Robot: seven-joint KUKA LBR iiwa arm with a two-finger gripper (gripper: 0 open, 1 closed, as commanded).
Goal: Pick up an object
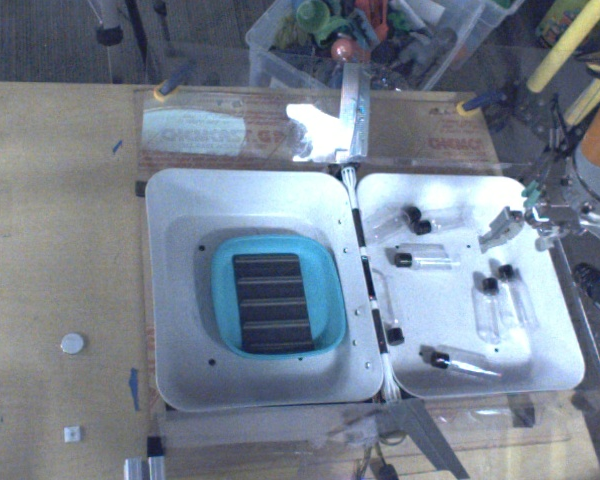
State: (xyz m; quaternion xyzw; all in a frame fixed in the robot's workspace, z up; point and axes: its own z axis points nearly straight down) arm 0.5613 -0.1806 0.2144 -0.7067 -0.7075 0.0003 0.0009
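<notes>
Gripper point(502, 226) was seen poised over right bin point(565, 368), above scattered clear vials point(423, 259), presumably for a pick; jaw state could not be told.

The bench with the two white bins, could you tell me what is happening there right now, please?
The arm's gripper is at the upper right edge of the right bin, above its contents. That bin holds several clear vials with black caps, one near its middle and another near the front. None sits between the fingers, so nothing is picked up yet. The left bin holds a blue tray with a dark ribbed insert.
</notes>
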